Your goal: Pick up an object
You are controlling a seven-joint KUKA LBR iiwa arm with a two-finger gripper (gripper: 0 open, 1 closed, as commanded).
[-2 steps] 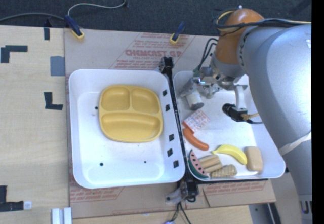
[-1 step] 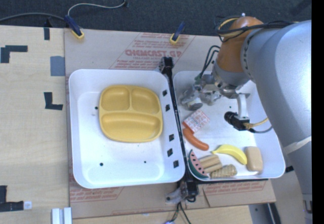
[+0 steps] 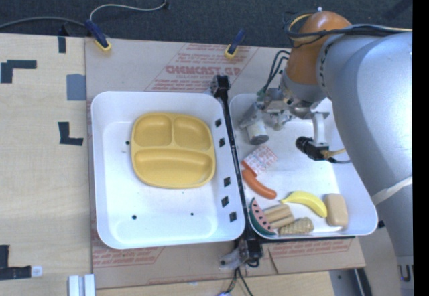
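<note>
Where the pale wood worktop [image 3: 40, 174] shows at far left, black tape marks [image 3: 67, 134] sit on it; a brown cardboard sheet [image 3: 194, 70] lies under both bins, pinned at its top edge by two yellow-and-blue clamps [image 3: 98, 36].

Left bin [image 3: 110, 221]: white, shallow. A yellow compartment plate [image 3: 173, 149] lies flat in its upper middle, three sections, nothing in them. A few dark specks on the bin floor.

Divider: black clips [image 3: 226, 184] along the seam where the two bins meet.

Right bin [image 3: 295, 167]: holds the pickable objects, mostly toward the near edge.
- small red-and-white checked packet [image 3: 260, 159], near the seam, mid-bin
- orange-red sausage [image 3: 258, 183], just below the packet, lying at a slant
- watermelon slice [image 3: 258, 219], at the lower left corner
- tan biscuit-like piece [image 3: 276, 214] and a textured cone-like piece [image 3: 296, 226], beside the slice
- banana [image 3: 307, 202], curved, just right of those
- bread-coloured block [image 3: 336, 210], near the right corner

Arm [image 3: 375, 114] comes in from the right, grey, with its orange band [image 3: 315, 47] above the wrist. The tool [image 3: 257, 128] is down in the upper left part of the right bin, close to the seam, above the checked packet and apart from it. Whether its jaws are apart or together I cannot tell (the body hides them). A black cable fitting [image 3: 312, 147] hangs off the wrist over the bin.
</note>
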